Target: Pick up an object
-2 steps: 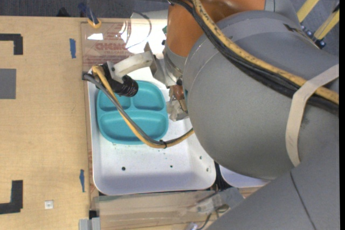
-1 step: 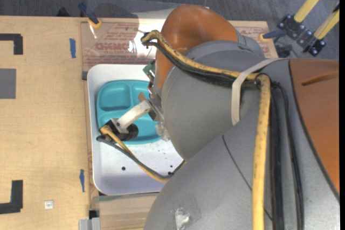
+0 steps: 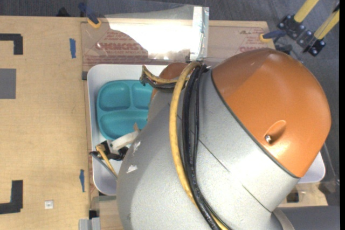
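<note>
The big grey arm [image 3: 215,169] hides the gripper, so I cannot tell its state. In the left white bin [image 3: 92,83] lies a teal tray [image 3: 121,107], likely light, stiff and slippery; grab its rim

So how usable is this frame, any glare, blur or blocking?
Camera view: strong glare whitens the clear sheet behind the bins; the arm sits close to the lens and covers most of the white bin; the teal divided tray stays sharp and evenly lit.
</note>
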Action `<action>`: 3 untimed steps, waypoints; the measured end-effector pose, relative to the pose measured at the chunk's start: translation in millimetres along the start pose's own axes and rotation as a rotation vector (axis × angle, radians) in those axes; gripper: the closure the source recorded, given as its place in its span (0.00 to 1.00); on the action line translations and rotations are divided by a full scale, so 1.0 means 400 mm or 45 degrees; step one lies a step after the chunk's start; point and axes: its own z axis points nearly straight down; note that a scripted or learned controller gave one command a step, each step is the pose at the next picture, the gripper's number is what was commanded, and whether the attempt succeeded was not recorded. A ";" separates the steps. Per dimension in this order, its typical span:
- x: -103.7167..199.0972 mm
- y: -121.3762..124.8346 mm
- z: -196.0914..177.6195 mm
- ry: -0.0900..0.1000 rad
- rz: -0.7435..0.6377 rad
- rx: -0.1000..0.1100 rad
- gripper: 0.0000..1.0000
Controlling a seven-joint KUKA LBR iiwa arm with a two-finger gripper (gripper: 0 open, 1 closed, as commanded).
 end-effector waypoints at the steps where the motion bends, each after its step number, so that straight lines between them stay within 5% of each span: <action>1: 0.010 -0.030 -0.436 0.020 -0.296 0.004 1.00; 2: 0.016 -0.061 -0.144 0.008 0.045 0.001 1.00; 3: 0.032 -0.061 -0.462 0.015 -0.567 0.000 1.00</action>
